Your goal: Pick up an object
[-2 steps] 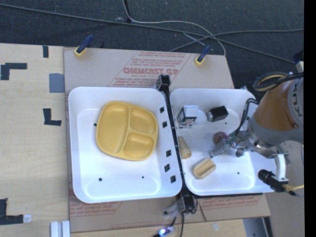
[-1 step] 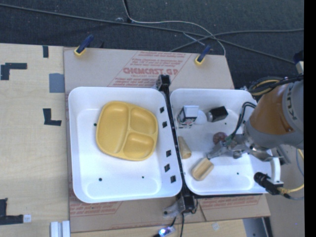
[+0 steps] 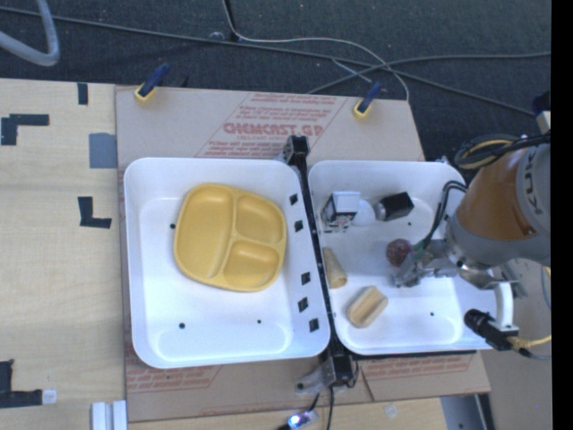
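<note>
Two white bins sit side by side on your bench, and the arm (image 3: 501, 209) comes in from the right over the right bin (image 3: 439, 325), bulky grey body with the orange band up top, wrist bent down and pointing left into the bin. The gripper (image 3: 407, 271) is low over the middle of the bin floor, tip just below a small dark reddish round object (image 3: 397, 252) and basically right up against it. Honestly you can't tell from this angle how the jaws stand or whether anything is caught in them, it's all too small and dark there. Other stuff in that bin: a tan block (image 3: 367, 306) just below-left of the gripper, a beige piece (image 3: 334, 268) against the left wall, a small black-and-white gadget (image 3: 341, 208) and a black cylinder thing (image 3: 394, 207) toward the back. The left bin (image 3: 143, 267) holds a yellow divided plate (image 3: 230, 236), well apart from the arm.
</note>
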{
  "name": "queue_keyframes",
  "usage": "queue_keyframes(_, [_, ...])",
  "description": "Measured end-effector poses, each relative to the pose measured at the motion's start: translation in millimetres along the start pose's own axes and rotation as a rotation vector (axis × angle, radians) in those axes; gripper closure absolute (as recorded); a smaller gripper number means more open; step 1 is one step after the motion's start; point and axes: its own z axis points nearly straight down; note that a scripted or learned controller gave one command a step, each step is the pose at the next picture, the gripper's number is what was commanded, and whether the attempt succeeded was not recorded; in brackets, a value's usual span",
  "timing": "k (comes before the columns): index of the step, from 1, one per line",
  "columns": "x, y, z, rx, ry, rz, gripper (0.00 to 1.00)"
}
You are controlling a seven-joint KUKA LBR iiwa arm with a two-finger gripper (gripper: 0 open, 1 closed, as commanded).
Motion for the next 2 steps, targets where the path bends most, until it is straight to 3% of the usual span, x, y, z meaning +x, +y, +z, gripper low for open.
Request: queue_keyframes(2, [-4, -4, -122, -0.002, 0.002, -0.001, 1.00])
